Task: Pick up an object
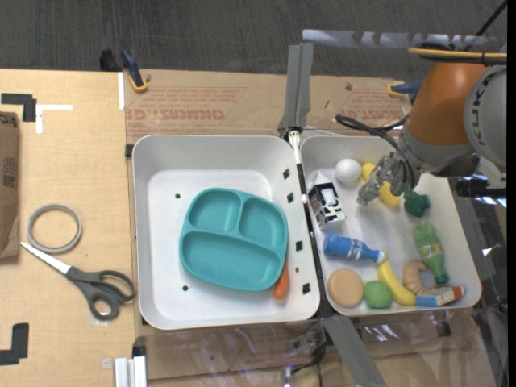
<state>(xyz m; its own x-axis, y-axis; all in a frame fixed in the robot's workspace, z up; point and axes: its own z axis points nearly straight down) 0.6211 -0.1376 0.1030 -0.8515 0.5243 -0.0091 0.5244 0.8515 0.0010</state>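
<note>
A grey arm with an orange band is reaching into the right white bin [463,240] from the right. Its two-finger gripper [379,185] is hanging over a yellow plastic toy [389,193], fingers slightly apart, clamping nothing. A white ball [347,170] is lying just left, a dark green broccoli piece [417,205] just right. A teal divided plate [234,239] is occupying the left white bin [161,168], an orange carrot [280,284] touching its edge.
</note>
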